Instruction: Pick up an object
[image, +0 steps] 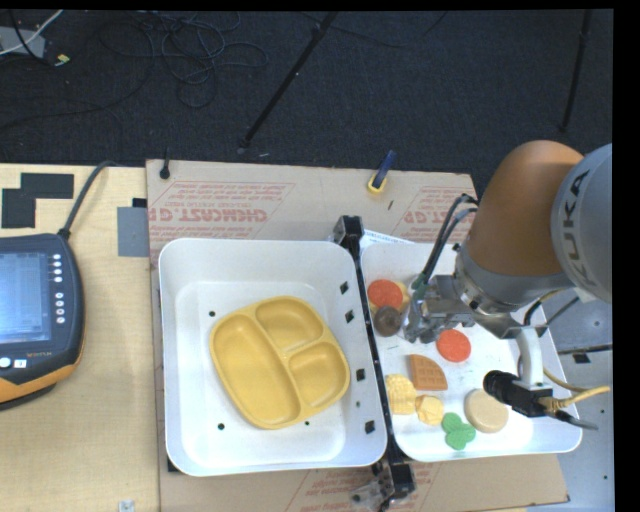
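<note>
The right bin (560, 425) holds several small food-shaped items. An orange-red round piece (385, 293) lies at its upper left, with a dark brown lump (387, 321) just below it. A red disc (455, 346) sits near the middle, and a brown waffle piece (428, 374) lies below that. Along the front are two yellow pieces (400, 393), a green piece (458, 432) and a cream disc (486, 411). My gripper (424, 322) hangs low over the bin, between the brown lump and the red disc. Nothing shows held in it.
In the left bin (185, 290) lies a yellow divided plate (278, 359). A black divider (363, 335) runs between the two bins. A tablet-like pendant (35, 300) rests on the bench at far left. The arm's orange band (520, 210) hangs over the right bin's back.
</note>
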